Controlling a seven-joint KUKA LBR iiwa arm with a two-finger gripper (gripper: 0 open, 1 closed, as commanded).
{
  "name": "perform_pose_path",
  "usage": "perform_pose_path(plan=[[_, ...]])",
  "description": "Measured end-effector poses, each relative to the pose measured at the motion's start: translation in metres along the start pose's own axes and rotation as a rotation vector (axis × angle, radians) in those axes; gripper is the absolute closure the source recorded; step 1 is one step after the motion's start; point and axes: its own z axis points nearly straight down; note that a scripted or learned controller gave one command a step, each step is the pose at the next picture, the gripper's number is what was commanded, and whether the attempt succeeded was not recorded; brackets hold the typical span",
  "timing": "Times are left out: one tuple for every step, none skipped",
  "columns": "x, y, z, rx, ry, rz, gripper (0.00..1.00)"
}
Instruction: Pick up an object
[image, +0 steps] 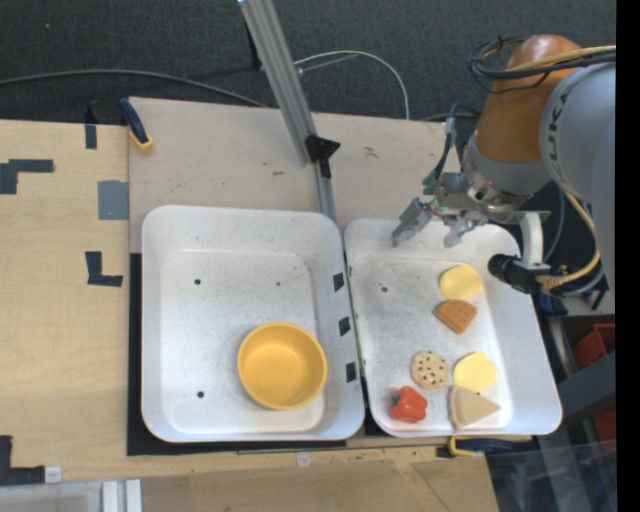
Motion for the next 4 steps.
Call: perform_pose_path(plan=[[0.0, 0.0, 0.0, 0.0, 0.0, 0.0, 0.0], [-0.002, 0.006, 0.047, 0.004, -0.001, 0.001, 0.0], [-0.003, 0.003, 0.112, 0.007, -0.001, 0.001, 0.0], [-0.002, 0.002, 0.135, 0.002, -0.002, 0.001, 0.0]])
